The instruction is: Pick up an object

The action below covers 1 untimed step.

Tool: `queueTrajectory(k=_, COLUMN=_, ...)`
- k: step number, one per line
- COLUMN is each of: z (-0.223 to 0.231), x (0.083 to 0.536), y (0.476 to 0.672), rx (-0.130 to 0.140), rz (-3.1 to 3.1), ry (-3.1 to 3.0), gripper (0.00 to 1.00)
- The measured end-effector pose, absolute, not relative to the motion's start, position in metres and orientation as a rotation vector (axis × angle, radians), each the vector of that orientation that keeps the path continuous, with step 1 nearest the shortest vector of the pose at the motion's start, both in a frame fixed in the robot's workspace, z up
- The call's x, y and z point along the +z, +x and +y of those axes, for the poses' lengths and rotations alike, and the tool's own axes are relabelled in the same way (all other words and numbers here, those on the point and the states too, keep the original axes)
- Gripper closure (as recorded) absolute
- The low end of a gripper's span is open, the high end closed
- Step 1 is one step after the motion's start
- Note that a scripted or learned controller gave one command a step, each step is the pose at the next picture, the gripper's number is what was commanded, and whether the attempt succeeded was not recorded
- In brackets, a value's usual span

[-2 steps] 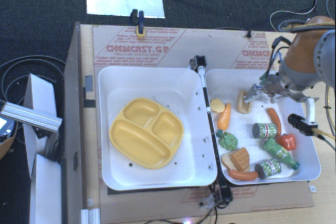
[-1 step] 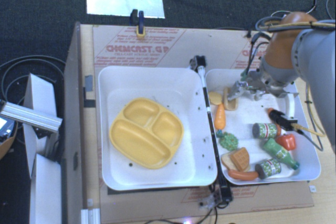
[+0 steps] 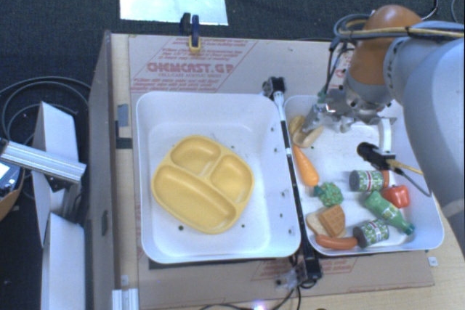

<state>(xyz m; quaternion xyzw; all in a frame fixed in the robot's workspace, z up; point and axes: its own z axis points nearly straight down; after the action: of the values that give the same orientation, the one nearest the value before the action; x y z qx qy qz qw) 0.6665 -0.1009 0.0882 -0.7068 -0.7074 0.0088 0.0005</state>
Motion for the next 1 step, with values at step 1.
queueTrajectory(k=1, z=-0.0962, x=0.1003, y=0.6692, rx=0.008, rz=-2.223, ry=-2.216, gripper=1.0)
